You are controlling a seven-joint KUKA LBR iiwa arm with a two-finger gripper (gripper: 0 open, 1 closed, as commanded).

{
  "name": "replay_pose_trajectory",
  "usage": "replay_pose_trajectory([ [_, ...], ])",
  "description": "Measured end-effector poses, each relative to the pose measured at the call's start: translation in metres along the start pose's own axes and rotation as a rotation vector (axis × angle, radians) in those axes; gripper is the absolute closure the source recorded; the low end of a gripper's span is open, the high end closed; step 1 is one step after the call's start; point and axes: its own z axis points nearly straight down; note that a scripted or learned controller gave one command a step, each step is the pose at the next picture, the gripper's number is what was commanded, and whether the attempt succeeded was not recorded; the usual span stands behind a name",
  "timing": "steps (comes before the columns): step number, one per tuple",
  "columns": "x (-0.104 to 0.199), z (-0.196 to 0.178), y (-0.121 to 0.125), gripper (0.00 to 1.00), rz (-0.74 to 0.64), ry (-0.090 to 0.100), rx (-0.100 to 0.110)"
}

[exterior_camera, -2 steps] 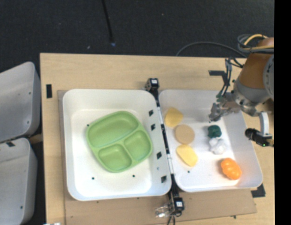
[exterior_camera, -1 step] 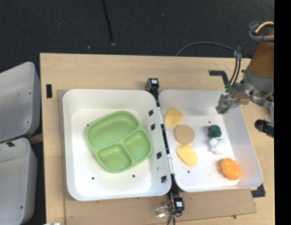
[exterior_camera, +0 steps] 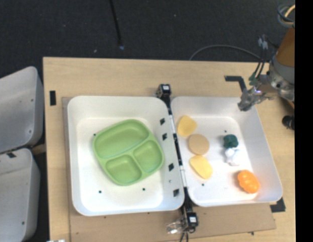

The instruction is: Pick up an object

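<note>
The right bin [exterior_camera: 257,130] holds several small items: a yellow piece [exterior_camera: 186,126], a round tan disc [exterior_camera: 199,144], a second yellow piece [exterior_camera: 201,166], a dark green object [exterior_camera: 229,140] touching a white one [exterior_camera: 232,156], and an orange object [exterior_camera: 248,181]. My gripper [exterior_camera: 246,103] hangs over the bin's far right corner, apart from all of them. The nearest item, the dark green one, lies well below it in the view. Nothing shows in the gripper.
The left bin [exterior_camera: 81,185] holds a light green divided plate [exterior_camera: 128,151]. Black clips line the seam between the bins [exterior_camera: 172,150]. A cable [exterior_camera: 217,48] loops over the bench behind the right bin. White chair-like shapes [exterior_camera: 15,135] stand at the left.
</note>
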Motion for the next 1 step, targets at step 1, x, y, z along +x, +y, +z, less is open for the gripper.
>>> replay_pose_trajectory([
  [1, 0.0039, -0.0458, 0.0049, 1.00, -0.001, 0.000, 0.001],
])
